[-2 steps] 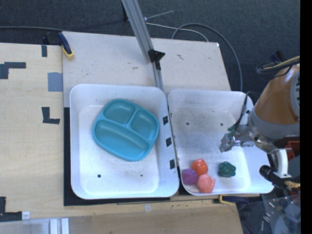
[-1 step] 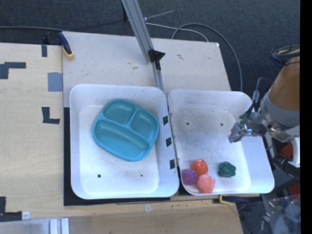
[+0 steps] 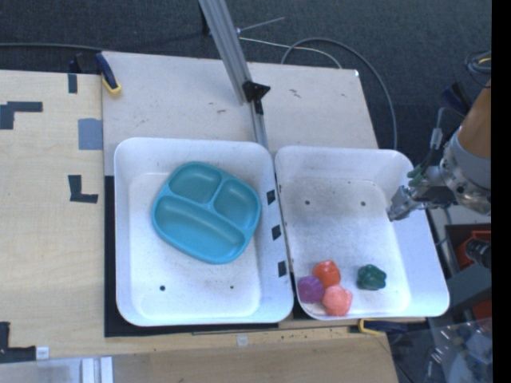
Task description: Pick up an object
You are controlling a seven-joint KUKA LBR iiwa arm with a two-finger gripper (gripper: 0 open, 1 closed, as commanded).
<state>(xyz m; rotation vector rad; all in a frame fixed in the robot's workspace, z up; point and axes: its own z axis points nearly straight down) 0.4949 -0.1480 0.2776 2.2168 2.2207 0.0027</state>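
Blue divided plate (image 3: 207,211) fills the left bin (image 3: 128,238); toys (image 3: 326,287) cluster right.

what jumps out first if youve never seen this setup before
The eye goes first to the big light-blue divided plastic plate, lying alone in the left white bin. Next comes a small bright cluster in the right white bin's near corner: a purple lump, an orange-red lump and a pink lump touching, with a dark green lump slightly apart. The gripper hangs at that bin's right edge.
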